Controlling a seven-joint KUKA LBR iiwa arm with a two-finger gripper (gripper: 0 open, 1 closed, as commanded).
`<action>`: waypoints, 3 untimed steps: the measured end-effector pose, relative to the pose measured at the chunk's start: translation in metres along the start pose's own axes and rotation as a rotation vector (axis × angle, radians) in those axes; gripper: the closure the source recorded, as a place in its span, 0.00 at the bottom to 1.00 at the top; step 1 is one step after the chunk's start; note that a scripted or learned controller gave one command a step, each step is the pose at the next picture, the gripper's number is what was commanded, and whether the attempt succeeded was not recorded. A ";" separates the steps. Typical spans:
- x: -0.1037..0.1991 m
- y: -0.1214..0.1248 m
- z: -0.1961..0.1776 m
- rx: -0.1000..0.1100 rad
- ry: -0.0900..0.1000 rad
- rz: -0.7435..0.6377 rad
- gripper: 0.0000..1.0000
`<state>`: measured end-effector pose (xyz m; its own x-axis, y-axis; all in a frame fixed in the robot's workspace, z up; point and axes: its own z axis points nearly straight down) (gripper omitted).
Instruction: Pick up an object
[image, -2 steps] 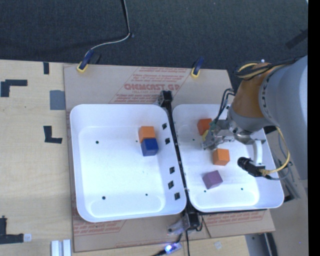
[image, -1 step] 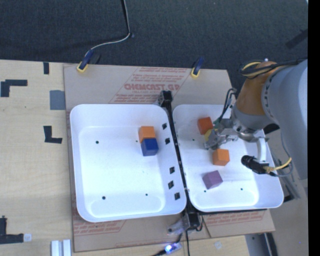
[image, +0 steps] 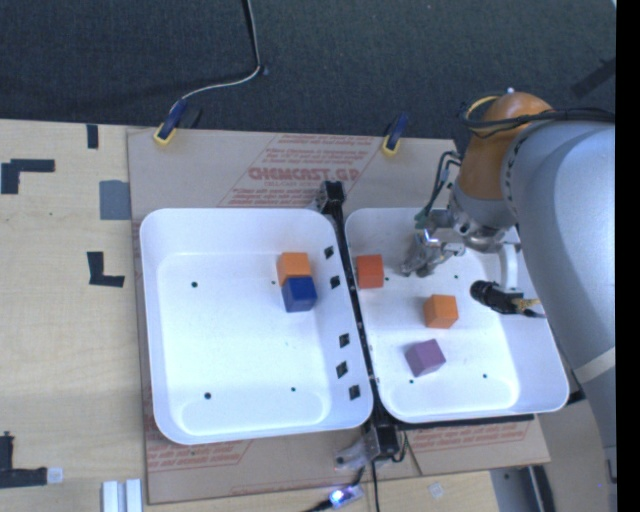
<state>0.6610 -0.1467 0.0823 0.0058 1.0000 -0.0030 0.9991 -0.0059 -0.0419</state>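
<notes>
Orange cube (image: 370, 271) lies just beside the pincer (image: 417, 262).

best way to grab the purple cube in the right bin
Take the purple cube from straight above, fingers closing on two opposite side faces. It lies flat but turned askew to the white right bin, so rotate the gripper to match. Its sides look free; the orange cube sits apart.

Wooden bench (image: 60, 330) below dark carpeted floor (image: 120, 50).

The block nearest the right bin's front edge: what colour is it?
Purple block, clear in the camera view.
</notes>
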 end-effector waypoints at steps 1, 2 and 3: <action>0.089 0.000 -0.110 -0.051 0.005 -0.015 1.00; 0.045 -0.039 -0.051 -0.034 0.002 -0.003 1.00; 0.047 -0.036 -0.054 -0.040 0.002 -0.006 0.00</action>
<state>0.6272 -0.0992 0.1377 -0.0006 1.0000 -0.0012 1.0000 0.0006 -0.0018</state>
